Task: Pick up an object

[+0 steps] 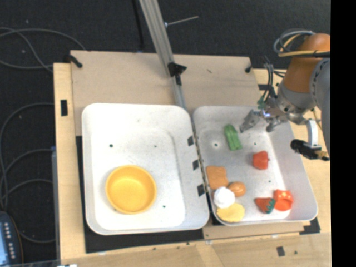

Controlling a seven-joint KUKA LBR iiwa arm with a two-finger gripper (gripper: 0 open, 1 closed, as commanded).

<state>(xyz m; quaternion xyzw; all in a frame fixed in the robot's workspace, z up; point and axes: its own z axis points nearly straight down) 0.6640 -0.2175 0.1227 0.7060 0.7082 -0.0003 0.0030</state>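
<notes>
a: where do you see the gripper (257, 121)?

b: you see it above the far part of the right bin (295, 202), the arm (303, 71) comes in from the right. its two fingers stand apart, and nothing is between them.

a: and the things to pick?

b: you find the green piece (232, 137) just beside the fingertips, to the left and a little nearer to you. the red piece (260, 160) lies below it. along the near wall are the orange block (217, 177), the white ball (224, 197), the yellow piece (232, 212) and a red and green toy (276, 202) (exact shape i cannot tell). the yellow bowl (131, 189) sits in the left bin (139, 121).
</notes>
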